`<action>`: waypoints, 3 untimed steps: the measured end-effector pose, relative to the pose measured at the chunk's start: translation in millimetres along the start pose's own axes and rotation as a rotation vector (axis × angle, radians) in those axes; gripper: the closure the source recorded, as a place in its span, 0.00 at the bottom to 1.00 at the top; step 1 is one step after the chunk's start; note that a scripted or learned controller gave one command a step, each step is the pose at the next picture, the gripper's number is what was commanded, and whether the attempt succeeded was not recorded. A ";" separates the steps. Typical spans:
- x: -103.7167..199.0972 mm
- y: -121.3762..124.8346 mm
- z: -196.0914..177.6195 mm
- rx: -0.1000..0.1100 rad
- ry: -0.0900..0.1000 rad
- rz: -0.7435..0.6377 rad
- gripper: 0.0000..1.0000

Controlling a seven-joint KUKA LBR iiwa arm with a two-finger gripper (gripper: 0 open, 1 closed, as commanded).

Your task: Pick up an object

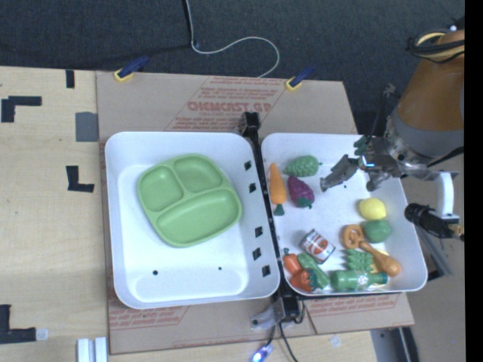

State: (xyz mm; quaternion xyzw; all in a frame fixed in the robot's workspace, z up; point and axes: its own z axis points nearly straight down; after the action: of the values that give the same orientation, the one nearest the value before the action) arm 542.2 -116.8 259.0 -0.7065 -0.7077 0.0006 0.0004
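Two shallow white bins sit side by side on a sheet of brown cardboard (226,104) laid over a wooden bench; red lettering is printed across the cardboard's far edge, but it is upside down and too blurred to read. The left bin (124,202) carries a light green divided plate (189,200) with three compartments, set toward the bin's far half and turned at a slant. The right bin (339,145) carries a scatter of toy foods. Near its left wall lies an orange carrot (277,185), with a purple piece (300,191) just beside it and a knobbly green piece (302,164) toward the far edge. A yellow lemon (372,207) rests near the right wall, touching a round green piece (378,230) below it. An orange wooden-looking utensil (368,247) lies at a slant toward the near right corner. A small can (318,246) with a red and white label, its writing unreadable, sits near the middle of the near half. Along the near edge lie a red and green cluster (306,272) and a green bottle (353,280) on its side. The arm enters from the right, and its gripper (338,173) hangs over the far right part of this bin, dark fingers spread apart with nothing between them.
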 end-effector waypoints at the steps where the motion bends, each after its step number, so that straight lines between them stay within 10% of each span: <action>1: 0.7 0.2 -9.8 0.001 0.000 -0.002 1.00; 3: 122.1 -60.6 78.1 0.008 0.003 -0.004 1.00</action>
State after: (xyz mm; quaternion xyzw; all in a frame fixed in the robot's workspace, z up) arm 481.3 5.2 180.9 -0.7052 -0.7090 0.0026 0.0041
